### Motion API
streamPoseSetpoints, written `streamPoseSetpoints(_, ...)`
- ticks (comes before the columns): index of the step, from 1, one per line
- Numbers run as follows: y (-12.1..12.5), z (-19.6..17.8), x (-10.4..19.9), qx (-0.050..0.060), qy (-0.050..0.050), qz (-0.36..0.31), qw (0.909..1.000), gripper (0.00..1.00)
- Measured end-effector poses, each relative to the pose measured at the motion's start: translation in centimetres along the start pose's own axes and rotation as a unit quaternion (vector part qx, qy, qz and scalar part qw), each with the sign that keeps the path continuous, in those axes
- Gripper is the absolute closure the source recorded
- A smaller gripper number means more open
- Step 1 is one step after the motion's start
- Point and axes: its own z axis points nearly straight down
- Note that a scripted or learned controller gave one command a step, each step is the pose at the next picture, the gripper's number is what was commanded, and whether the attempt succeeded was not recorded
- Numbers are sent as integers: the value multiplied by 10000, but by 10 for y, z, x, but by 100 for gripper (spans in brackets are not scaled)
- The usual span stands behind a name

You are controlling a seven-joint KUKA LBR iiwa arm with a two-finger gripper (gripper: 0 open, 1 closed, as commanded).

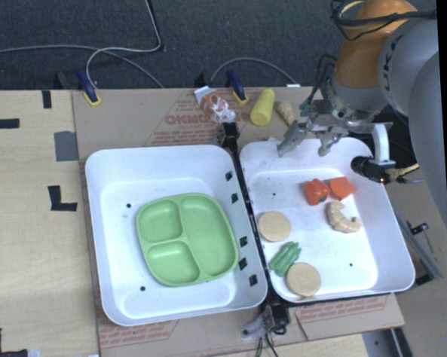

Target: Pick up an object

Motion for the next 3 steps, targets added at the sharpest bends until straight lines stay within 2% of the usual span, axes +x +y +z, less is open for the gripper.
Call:
streamPoseSetpoints(1, -32, 116, -75, -18, -11, 5, 10000, 0)
streamPoseSetpoints(2, -31, 106, -75, -36, -19, 3, 10000, 100)
streamPoseSetpoints(3, 9, 63, -17, -12, 4, -6, 10000, 100)
